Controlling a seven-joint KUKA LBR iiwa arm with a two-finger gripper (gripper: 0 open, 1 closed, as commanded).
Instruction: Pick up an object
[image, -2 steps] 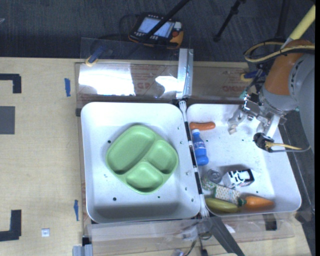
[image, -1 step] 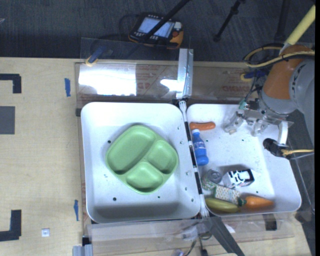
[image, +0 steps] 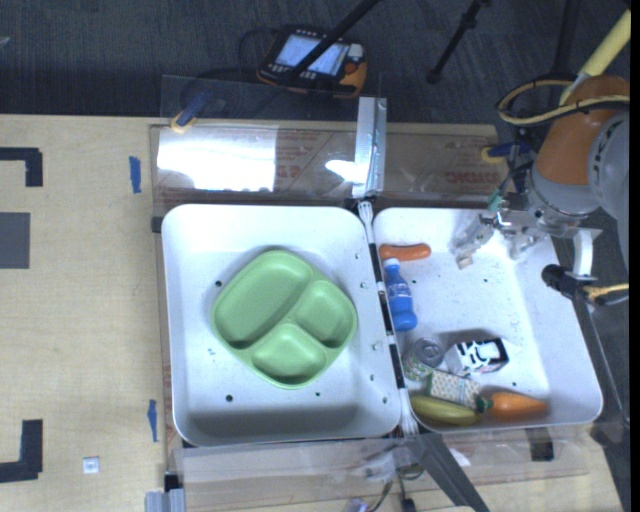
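the counter (image: 70, 330) is pale wood with dark square marks and bits of blue tape along its left side. on it sit two shallow white bins side by side. the left bin (image: 190, 400) holds a green divided plate (image: 285, 315) with three sections, turned at an angle and lying near the middle of the bin floor.

the right bin (image: 540, 340) carries the loose things. by its left wall lies a small orange sausage-like piece (image: 405, 253), and just below it a blue bottle (image: 400, 297) lies lengthwise along the divider. lower down there is a round grey metal piece (image: 429, 352), and beside it a black-and-white item (image: 479, 353). at the bin's near edge a yellow banana (image: 443, 409) lies touching a patterned packet (image: 450, 385), with an orange carrot (image: 516, 404) just to its right.

the pincer (image: 494, 236) hangs over the upper right corner of the right bin, its two pale fingers spread apart and released, with nothing between them. it is well apart from the sausage-like piece and the bottle. the grey arm (image: 580, 150) with its orange band reaches in from the right.
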